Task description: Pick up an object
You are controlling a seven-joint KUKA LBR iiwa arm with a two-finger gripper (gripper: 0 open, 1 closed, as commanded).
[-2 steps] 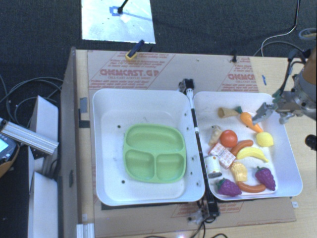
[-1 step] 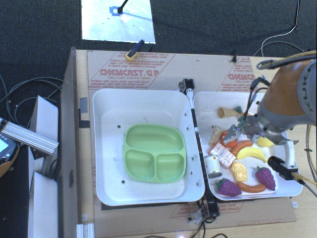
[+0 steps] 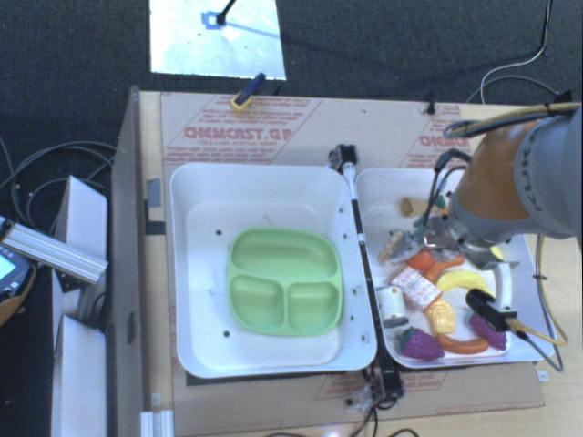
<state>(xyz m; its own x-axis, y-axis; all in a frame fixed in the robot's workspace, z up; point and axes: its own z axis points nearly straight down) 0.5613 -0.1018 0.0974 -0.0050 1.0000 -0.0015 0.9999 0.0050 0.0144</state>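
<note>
Claw [image 3: 421,237] low in right shallow white bin [image 3: 381,189]; opening and hold undeterminable. Orange plastic carrot [image 3: 421,261] directly beneath, contact unclear; yellow plastic banana [image 3: 465,281] near.

The left bin [image 3: 187,244] leaves open floor around the green tray [image 3: 284,280], while the right bin [image 3: 378,189] is open only at its far corner, toys [image 3: 437,312] crowding the rest.

The arm's hand [image 3: 426,237] hangs over toy food in the right bin [image 3: 383,185]; a green tray [image 3: 284,280] fills the left.
</note>
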